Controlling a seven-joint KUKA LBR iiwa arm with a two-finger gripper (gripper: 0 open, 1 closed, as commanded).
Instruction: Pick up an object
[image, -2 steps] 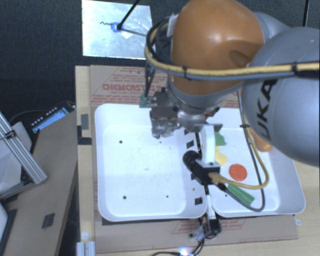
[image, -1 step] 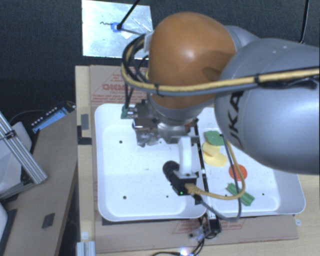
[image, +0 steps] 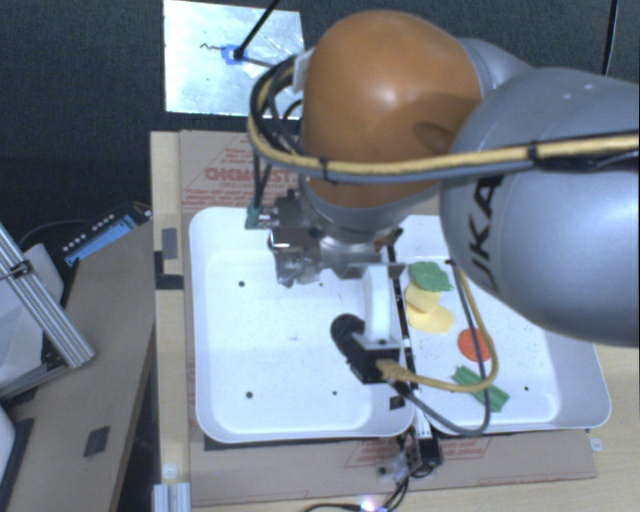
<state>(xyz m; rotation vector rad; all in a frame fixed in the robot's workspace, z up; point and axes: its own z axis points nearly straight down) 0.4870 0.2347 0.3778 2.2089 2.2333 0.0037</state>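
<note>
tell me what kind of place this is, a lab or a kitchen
Most likely a robotics lab: a KUKA arm with loose cabling hangs over two white bins, with small toy-like pieces in the right bin.

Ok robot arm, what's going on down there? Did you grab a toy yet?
Gripper low over left bin, nothing seen in it. Toys in right bin: yellow piece, orange piece, green pieces. Cable drapes across the toys.
</note>
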